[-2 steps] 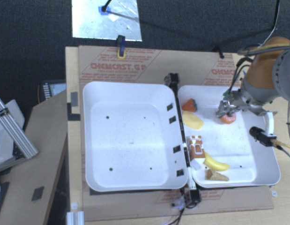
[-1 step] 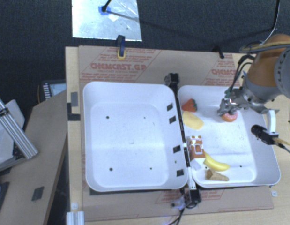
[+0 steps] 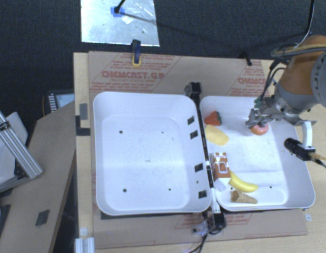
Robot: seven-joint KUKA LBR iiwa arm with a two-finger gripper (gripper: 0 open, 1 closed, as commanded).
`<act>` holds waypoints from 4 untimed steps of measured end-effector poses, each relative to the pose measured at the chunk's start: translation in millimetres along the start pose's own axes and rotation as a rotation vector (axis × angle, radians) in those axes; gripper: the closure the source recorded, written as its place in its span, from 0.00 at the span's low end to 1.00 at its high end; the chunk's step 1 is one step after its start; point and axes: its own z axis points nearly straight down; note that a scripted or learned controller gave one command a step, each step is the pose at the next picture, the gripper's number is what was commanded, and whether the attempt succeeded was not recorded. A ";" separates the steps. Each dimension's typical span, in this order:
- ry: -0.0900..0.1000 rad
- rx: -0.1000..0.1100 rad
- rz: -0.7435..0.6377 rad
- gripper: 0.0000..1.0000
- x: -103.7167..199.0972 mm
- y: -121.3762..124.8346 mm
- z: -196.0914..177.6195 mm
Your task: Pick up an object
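The arm (image 3: 305, 75) comes in from the right edge of the view, high in the frame, and leans down and to the left. Its broad orange band faces the camera, with grey casing at its right side and a grey wrist below. From the wrist the pincer (image 3: 256, 121) points down and left, a small grey metal assembly seen from above at a slant. Its tip sits low, well left of the orange band. Dark cables run along the left side of the wrist.

Banana (image 3: 243, 184) in right bin (image 3: 297, 194)
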 end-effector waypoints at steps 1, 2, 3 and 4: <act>0.002 0.008 -0.002 1.00 40.1 -19.8 43.1; 0.002 0.009 -0.003 1.00 40.9 -20.1 34.2; 0.002 0.006 -0.003 1.00 40.7 -19.0 23.4; 0.001 0.004 -0.004 1.00 40.5 -18.1 12.9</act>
